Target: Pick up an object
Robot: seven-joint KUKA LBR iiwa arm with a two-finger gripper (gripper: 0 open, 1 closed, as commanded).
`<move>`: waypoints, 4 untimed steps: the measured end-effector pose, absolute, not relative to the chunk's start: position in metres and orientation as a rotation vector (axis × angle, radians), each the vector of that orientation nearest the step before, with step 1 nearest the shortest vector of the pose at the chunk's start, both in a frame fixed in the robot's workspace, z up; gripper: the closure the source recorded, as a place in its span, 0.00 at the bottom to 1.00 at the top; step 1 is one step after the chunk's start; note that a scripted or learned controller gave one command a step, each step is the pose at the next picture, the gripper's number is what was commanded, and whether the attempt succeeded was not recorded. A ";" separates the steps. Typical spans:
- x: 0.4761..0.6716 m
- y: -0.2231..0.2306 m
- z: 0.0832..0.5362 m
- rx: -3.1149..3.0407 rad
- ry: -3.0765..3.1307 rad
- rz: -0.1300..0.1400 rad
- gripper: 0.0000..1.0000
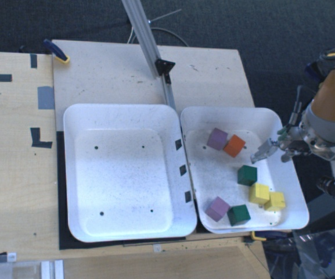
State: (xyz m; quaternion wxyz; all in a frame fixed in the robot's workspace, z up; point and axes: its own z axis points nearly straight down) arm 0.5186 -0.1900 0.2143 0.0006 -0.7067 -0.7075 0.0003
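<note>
Two shallow white bins are sitting side by side on the bench. The left bin (123,170) is showing four small dark dots on its floor. The right bin (225,118) is holding seven blocks, counted by colour: two purple, one orange, two green, two yellow.

The upper purple block (217,138) is touching the orange block (234,146) near the bin's far side. The upper green block (247,175) is lying near the middle. Just below it, the two yellow blocks (259,193) and (276,201) are touching one another. The lower purple block (217,208) and the lower green block (238,214) are sitting side by side at the near wall.

The gripper (265,151) is reaching in over the right bin's right rim, above the floor between the orange block and the upper green block. Whether its fingers are released or clenched, I cannot tell; no block is showing between them.

No brand, label or readable writing is showing on any item.
</note>
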 end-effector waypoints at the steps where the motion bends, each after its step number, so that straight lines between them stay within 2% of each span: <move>1: 0.507 -0.209 0.132 -2.217 -2.214 0.009 0.00; 2: 0.510 -0.208 0.146 -2.217 -2.221 0.002 1.00; 3: 0.546 -0.208 0.154 -2.219 -2.226 -0.001 1.00; 4: 0.544 -0.208 0.153 -2.219 -2.223 0.002 0.00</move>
